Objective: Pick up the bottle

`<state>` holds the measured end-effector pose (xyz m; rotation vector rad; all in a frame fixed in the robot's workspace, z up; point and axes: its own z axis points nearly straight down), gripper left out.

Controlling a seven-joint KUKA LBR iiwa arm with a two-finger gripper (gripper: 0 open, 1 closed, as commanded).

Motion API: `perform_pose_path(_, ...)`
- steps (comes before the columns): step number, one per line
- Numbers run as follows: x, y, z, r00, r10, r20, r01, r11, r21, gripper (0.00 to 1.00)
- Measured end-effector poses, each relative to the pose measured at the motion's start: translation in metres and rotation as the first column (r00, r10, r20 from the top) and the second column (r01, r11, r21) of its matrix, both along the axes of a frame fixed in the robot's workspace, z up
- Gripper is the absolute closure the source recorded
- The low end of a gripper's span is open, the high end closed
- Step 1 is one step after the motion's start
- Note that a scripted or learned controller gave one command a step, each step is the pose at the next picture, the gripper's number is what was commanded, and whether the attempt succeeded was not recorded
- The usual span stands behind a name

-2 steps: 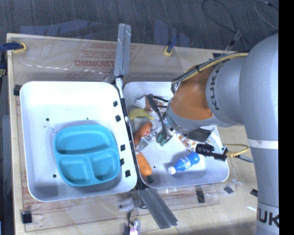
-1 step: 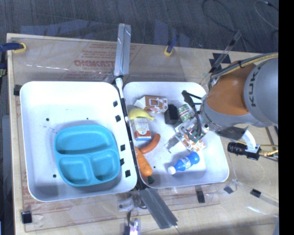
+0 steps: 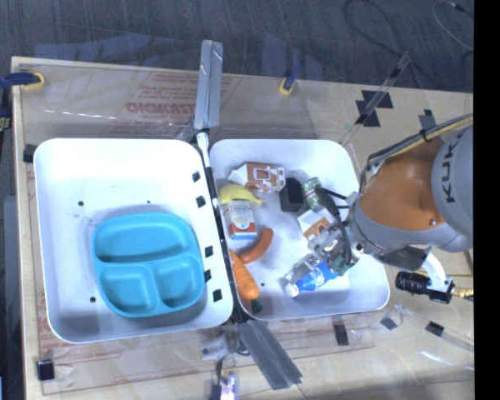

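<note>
- We see the bottle [image 3: 312,275], clear crinkled plastic with a blue label and white cap, lying on its side at the lower right of the right bin [image 3: 367,294].
- The tool [image 3: 337,248] sits just above the bottle's upper end; we cannot tell its state.
- Around it lie a yellow banana [image 3: 237,195], an orange carrot [image 3: 245,280], a reddish sausage [image 3: 257,245], small printed cartons [image 3: 265,176] and a dark block [image 3: 293,195].
- The left bin [image 3: 58,223] holds a smooth blue tray [image 3: 147,262] with three compartments.
- Both bins rest on a pale wooden table [image 3: 108,90] above dark carpet [image 3: 150,7].
</note>
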<state>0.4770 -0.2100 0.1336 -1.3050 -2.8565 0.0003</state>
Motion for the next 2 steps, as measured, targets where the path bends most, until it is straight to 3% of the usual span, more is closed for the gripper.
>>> perform_pose_path(1, 0.000, 0.001, -0.043, 1.000, 0.008, -0.001, -0.008, 1.000, 0.001, 0.00)
perform_pose_path(2, 0.000, -0.001, -0.003, 1.000, 0.009, 0.001, -0.009, 1.000, 0.000, 0.00)
